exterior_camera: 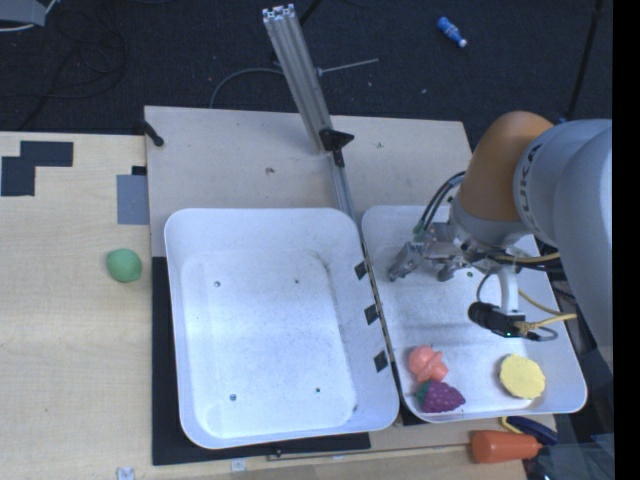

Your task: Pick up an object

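My gripper (418,257) hangs over the upper part of the right bin (455,308), just right of the wall shared with the left bin. Three toys lie along that bin's near edge, well below the gripper: an orange-pink piece (428,362), a purple bunch of grapes (441,398) touching it, and a flat yellow disc (522,376) further right. Nothing shows in the gripper.
The left bin (190,268) stands beside the right one. A green ball (124,265) rests on the bench to the far left. An orange carrot-like toy (503,446) lies outside the right bin's front rim. A metal rail (305,78) slants behind the bins.
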`<control>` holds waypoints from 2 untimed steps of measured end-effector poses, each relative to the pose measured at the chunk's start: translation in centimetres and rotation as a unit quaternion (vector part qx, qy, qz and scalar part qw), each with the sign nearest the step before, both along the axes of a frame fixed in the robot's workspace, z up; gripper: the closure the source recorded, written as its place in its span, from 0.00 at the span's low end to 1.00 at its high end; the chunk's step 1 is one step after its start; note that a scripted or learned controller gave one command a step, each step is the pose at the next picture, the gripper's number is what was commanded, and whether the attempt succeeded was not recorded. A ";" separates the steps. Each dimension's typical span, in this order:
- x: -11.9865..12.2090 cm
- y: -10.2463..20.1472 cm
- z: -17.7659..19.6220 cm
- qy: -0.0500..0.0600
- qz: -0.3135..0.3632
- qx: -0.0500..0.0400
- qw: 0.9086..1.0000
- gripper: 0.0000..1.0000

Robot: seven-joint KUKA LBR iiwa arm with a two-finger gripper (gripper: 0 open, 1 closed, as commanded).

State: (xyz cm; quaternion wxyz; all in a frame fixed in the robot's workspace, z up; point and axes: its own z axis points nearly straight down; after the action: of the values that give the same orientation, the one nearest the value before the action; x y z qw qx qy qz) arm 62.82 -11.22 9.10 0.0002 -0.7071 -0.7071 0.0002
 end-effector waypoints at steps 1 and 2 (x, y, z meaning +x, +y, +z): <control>0.1 0.3 1.0 0.000 0.001 0.002 1.000 1.00; -0.1 0.5 7.2 -0.003 0.000 0.000 1.000 1.00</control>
State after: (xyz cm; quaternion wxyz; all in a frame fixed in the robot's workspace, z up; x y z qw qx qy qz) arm 62.69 -10.74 16.34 -0.0019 -0.7073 -0.7069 -0.0016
